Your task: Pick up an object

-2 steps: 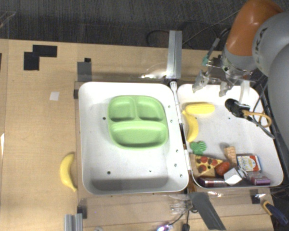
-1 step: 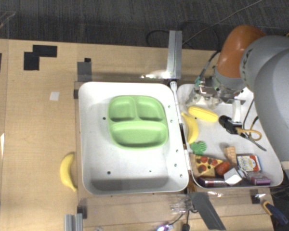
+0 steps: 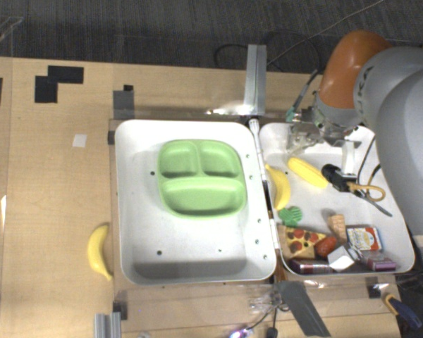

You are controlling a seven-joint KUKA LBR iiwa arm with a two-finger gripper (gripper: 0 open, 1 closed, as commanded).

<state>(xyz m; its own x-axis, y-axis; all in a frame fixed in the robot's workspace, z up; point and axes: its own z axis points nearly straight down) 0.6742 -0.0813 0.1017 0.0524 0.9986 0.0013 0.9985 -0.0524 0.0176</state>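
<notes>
My gripper (image 3: 301, 138) hangs over the far left part of the right bin (image 3: 402, 239), reaching in from the upper right. Just below it lies a yellow oblong toy (image 3: 307, 172), and a banana (image 3: 280, 186) curves along the bin's left wall. Nothing shows in the gripper. Toward the bin's near end lie a green piece (image 3: 290, 215), a pizza slice (image 3: 301, 241), a brown block (image 3: 336, 224), a small red and white box (image 3: 364, 239) and a purple marker (image 3: 382, 264).
The left bin (image 3: 137, 189) holds a green divided plate (image 3: 199, 177). A second banana (image 3: 98, 251) lies on the wooden bench outside the left bin's near left corner. A metal post (image 3: 256, 76) stands behind the gap between the bins.
</notes>
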